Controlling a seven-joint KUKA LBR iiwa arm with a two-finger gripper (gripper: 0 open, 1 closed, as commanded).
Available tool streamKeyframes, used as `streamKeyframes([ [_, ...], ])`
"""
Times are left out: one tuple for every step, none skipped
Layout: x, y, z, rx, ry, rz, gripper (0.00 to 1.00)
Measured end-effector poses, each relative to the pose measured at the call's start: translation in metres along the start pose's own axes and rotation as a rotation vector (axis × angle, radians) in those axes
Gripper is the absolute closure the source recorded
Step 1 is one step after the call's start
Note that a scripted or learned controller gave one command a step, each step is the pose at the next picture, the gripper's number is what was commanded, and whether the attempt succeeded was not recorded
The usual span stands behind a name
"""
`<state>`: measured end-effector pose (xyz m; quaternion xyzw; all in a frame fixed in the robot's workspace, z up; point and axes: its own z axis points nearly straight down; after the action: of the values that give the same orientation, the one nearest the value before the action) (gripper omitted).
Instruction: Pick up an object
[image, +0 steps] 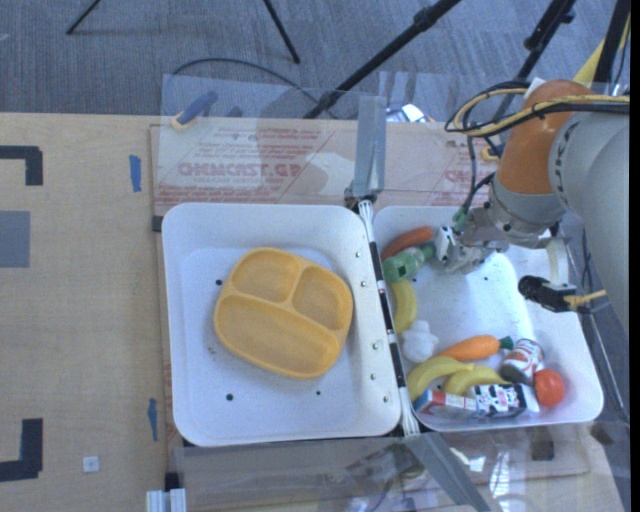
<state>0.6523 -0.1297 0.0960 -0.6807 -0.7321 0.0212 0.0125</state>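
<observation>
Camera view, nearest me: a carton (478, 401) with print I can't read lies by bananas (450, 374) in the right bin (585, 400). Farther back, the gripper (455, 250) hangs beside a green bottle (405, 264); behind, an acrylic sheet (240, 168) reads CHEMCAST.

the two bins (190, 300) look like matt white plastic with a faintly speckled floor. the divided plate (283, 311) is smooth yellow plastic with a dull sheen. the bananas (450, 375) and carrot (470, 348) look like glossy moulded plastic. the bench (80, 300) is pale wood, flat and unpolished. a clear glossy sheet (260, 150) lies along its far edge. the arm (600, 170) shows smooth grey casing.
</observation>
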Motion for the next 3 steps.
streamKeyframes([
  [0.0, -0.001, 0.001, 0.005, 0.002, 0.0, 0.0],
  [-0.009, 0.001, 0.009, 0.011, 0.027, -0.058, 0.0],
  [-0.016, 0.0, -0.001, 0.004, 0.011, -0.056, 1.0],
])
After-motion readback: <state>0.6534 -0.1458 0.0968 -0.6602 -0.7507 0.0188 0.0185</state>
